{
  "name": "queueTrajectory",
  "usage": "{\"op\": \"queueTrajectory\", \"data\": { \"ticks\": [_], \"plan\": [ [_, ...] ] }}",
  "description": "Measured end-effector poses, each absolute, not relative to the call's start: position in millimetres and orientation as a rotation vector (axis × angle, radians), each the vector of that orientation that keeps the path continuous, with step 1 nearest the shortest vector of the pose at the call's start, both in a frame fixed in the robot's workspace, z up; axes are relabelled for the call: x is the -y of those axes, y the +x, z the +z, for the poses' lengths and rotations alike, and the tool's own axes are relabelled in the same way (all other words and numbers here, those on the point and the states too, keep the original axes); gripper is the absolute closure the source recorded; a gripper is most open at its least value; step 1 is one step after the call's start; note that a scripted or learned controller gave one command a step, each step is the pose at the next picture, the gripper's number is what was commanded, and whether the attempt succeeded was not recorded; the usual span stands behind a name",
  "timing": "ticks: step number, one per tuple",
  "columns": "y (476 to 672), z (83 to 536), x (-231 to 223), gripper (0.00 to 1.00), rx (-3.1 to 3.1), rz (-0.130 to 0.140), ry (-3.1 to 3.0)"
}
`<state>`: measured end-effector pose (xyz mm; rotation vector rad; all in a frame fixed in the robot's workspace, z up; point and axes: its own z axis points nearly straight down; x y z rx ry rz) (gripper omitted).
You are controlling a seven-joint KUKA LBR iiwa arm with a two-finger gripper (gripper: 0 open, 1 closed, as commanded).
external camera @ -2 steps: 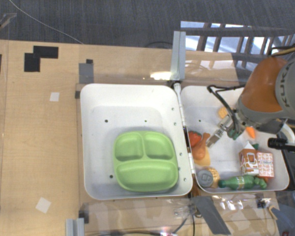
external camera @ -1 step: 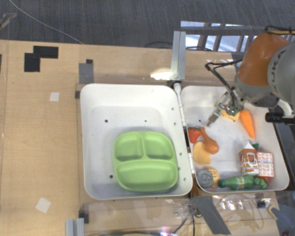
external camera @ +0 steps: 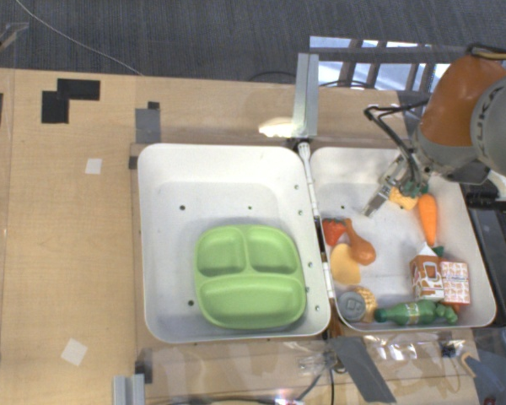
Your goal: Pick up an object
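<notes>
I reached in from the upper right of the frame, my gripper low over the upper part of the right bin. A small yellow object sat just beside my fingers, touching the top of a carrot. Lower in that bin lay a drumstick, a yellow piece, a carton, a green bottle and a round tin. The left bin held a green divided plate.
</notes>
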<state>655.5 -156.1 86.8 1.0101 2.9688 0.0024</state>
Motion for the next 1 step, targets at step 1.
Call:
{"op": "queueTrajectory", "data": {
  "ticks": [1],
  "plan": [
    [580.4,88.2,208.6,0.00,-2.992,-0.001,0.925]
  ]
}}
